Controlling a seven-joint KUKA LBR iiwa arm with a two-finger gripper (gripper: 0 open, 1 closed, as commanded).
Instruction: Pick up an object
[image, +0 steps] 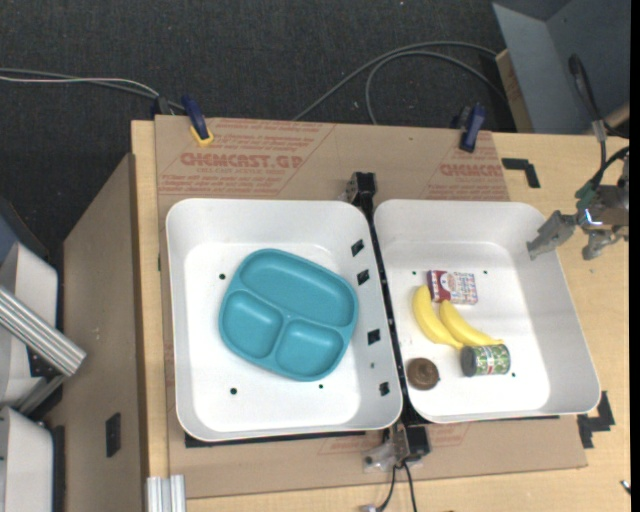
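Gripper sits at the right bin's far right corner; whether open or closed cannot be determined. Bananas, small can, carton and brown disc lie mid-bin; the left bin contains a teal divided plate.

Bright, even overhead light. The two white bins are nearly washed out, with soft, faint shadows along their inner walls. The dark floor toward 12 o'clock swallows detail. Focus is slightly soft throughout, and the gripper at 3 o'clock looks blurred.
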